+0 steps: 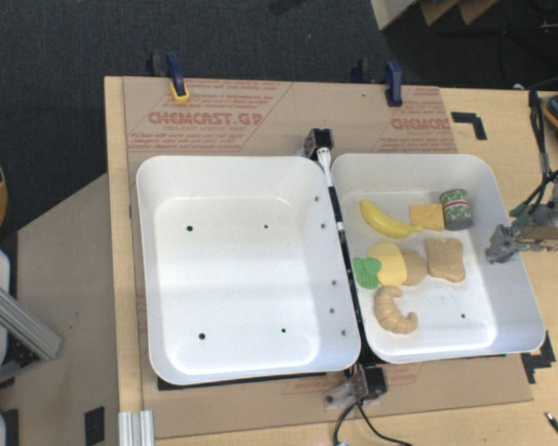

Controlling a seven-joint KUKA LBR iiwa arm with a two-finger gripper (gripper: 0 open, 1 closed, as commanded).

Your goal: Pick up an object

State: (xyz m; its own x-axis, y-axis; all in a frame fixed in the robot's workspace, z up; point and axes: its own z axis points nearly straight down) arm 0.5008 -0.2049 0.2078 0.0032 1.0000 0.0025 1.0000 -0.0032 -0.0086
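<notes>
One gripper (504,246) sits at the right edge of the right bin (511,328), low over its rim, and from where I stand I cannot tell how it is set, since it shows as a small grey blur with nothing visibly in it. Nearest to it lies a tan slice of toy bread (445,258), and just above that a small green can (457,208) beside a yellow cheese wedge (426,216). Further left a banana (384,219) curves across the bin, and below it a pale yellow round piece (389,261) touches a green leafy piece (366,269). A croissant (394,310) rests nearest the front. All of these cluster in the middle of the right bin; the left bin (167,342) lies beside it on the brown surface (121,156), with two blue clamps (176,71) at the far edge.

These look like hollow plastic play food, so I judge them light, stiff and rather slick, apt to skid out of a pinch. The bread slice seems the easiest pick, being closest and flat; taking it across its narrow width should suit. The can may roll, so a hold across its round sides would be wiser.
</notes>
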